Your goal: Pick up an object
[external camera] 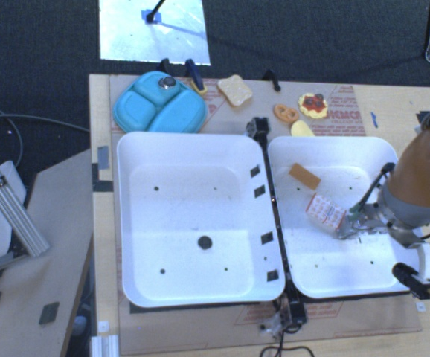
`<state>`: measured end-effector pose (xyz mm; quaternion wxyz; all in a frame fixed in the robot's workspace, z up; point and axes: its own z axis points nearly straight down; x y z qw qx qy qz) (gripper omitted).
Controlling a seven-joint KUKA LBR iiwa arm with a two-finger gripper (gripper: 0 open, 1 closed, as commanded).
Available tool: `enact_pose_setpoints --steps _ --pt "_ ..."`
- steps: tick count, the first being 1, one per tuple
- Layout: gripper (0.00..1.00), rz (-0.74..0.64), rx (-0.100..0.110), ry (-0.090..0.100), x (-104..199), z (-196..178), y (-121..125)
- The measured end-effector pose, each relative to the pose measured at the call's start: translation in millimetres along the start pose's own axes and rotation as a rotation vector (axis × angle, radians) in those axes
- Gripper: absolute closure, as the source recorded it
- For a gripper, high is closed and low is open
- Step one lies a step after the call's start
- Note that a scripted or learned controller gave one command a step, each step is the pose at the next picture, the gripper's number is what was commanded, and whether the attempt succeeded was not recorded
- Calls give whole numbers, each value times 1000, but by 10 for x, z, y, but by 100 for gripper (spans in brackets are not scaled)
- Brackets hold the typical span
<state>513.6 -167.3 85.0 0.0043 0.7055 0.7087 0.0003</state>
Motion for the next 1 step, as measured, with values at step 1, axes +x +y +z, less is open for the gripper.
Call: enact_pose_setpoints --steps 1 --pt "100 5 4 4 -143 -365 -275"
